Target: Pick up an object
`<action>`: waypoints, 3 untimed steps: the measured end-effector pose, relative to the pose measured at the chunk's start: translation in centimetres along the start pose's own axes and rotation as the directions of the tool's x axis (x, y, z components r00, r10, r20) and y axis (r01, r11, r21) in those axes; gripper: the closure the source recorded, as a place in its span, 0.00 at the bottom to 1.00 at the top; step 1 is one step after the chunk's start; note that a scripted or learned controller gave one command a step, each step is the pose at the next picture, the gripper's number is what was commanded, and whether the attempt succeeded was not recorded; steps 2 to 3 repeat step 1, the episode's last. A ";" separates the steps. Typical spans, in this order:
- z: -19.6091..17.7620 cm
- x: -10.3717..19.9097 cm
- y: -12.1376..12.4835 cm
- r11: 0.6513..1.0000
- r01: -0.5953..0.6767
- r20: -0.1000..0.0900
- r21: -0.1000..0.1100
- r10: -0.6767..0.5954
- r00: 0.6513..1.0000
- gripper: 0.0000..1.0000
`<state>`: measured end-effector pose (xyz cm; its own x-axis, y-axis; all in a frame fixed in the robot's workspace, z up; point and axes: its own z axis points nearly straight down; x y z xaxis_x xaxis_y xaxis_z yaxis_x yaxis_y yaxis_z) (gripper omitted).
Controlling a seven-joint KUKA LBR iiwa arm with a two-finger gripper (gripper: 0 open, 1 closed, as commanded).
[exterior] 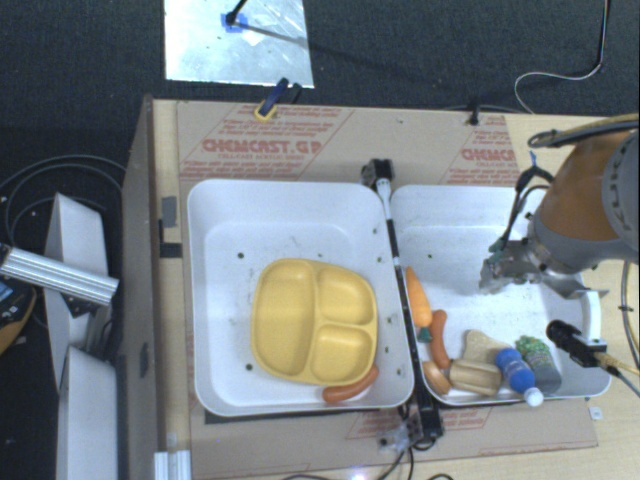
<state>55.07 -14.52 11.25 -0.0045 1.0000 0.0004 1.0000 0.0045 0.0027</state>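
Reaching in from the right edge, grey arm with orange band (585,193); gripper (503,268) hovering over the bare upper middle of the right bin (450,218), finger state cannot be told; clustered along that bin's lower edge: carrot (418,298), blue bottle (518,373), tan blocks (478,363), small sausages (438,338); resting in the left bin (230,218), at frame centre, yellow divided tray (312,320), with a sausage (350,388) touching its lower rim.

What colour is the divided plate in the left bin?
Yellow. The divided plate shows best in the camera view.
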 end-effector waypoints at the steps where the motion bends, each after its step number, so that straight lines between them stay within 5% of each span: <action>1: -7.2 8.3 3.8 1.000 0.000 -0.001 -0.001 0.000 1.000 1.00; 3: -7.2 8.3 3.8 1.000 0.000 -0.001 -0.001 0.000 1.000 1.00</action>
